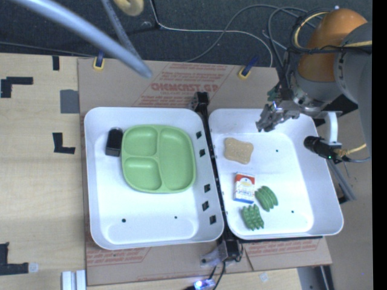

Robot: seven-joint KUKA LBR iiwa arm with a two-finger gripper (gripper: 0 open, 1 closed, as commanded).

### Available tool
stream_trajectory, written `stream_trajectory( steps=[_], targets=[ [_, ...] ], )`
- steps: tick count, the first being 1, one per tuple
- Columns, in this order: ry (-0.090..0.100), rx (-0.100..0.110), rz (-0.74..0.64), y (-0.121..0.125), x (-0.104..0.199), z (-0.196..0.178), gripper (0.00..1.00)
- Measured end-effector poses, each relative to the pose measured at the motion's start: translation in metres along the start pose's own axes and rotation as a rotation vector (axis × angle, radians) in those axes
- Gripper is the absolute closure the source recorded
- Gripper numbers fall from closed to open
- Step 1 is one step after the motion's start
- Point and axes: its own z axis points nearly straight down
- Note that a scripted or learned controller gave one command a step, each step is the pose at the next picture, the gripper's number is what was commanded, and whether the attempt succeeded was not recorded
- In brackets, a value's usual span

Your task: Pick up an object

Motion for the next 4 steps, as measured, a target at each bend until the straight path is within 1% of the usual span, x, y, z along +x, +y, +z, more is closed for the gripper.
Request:
stream_trajectory(
  steps=[1,3,4],
  targets=[
    [0.001,0.004,0.001,0.000,0.001,-0.010,1.00],
    [0.001,0.004,-0.004,-0.009,0.102,-0.032,1.00],
    [0.000,0.006,-0.004,-0.016,0.164,-0.023,1.00]
  ],
)
